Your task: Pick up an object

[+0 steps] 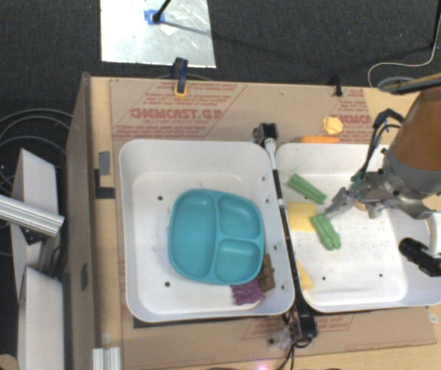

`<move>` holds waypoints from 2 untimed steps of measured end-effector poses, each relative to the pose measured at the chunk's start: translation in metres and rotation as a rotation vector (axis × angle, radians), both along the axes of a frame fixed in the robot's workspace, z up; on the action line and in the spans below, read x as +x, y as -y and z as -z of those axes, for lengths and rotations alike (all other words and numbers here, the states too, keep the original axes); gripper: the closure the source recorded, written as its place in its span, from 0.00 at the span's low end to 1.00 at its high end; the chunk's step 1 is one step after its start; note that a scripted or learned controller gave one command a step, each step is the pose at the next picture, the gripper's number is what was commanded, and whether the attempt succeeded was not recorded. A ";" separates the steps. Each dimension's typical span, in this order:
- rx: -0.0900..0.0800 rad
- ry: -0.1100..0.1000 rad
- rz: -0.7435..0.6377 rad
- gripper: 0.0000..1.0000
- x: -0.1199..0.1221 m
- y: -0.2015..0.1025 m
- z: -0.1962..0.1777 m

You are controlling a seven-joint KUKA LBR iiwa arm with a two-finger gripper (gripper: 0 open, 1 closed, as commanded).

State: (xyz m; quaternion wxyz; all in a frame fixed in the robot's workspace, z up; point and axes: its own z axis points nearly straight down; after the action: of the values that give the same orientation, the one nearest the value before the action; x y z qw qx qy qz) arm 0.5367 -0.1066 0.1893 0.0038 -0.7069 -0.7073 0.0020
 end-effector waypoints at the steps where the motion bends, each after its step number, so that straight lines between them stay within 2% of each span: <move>1: -0.002 0.006 -0.001 0.00 0.002 -0.007 0.110; 2: -0.002 0.011 0.000 1.00 0.004 -0.006 0.095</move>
State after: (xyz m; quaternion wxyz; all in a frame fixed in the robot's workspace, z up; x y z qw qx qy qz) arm 0.5403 -0.1008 0.0948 -0.0008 -0.7067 -0.7075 -0.0010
